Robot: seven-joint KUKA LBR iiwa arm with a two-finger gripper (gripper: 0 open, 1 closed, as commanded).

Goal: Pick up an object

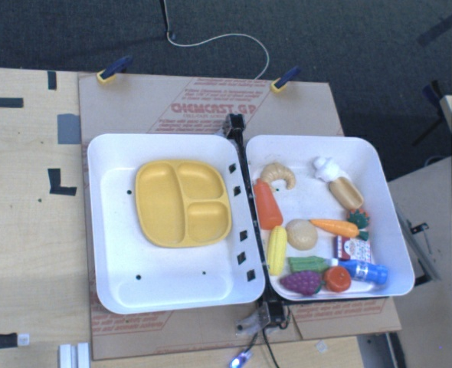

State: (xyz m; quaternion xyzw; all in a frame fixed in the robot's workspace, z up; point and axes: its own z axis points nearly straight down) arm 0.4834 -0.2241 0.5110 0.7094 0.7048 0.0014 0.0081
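Pincer state: cannot tell from this view. By the rig the arm enters from the right, so the right bin (381,176) is the nearer one, and all the candidate objects lie in it.

Nearest that side is the hot dog (346,193). Its long axis runs diagonally, upper left to lower right, and it has bare white floor on its left and upper right. I judge it the easiest pick, with the jaws closing across the short axis.

The carrot (335,226) lies just below it, running roughly left-right with its green top at the right. The croissant (277,176) sits fairly free near the divider.

The corn (276,250) runs top to bottom, tight against the divider wall, with the potato (302,234) just beside it. That leaves little room for a finger.

The bottom row is crowded: grapes (301,283), tomato (337,279) and blue bottle (365,271) are touching or nearly so, close to the lower rim. A grasp there risks a nudge or a double grab.

The bin floor is flat, smooth and shallow-walled, and the toys are likely light and prone to sliding.

The left bin (172,286) has a yellow plate (184,203), well apart from the toys.
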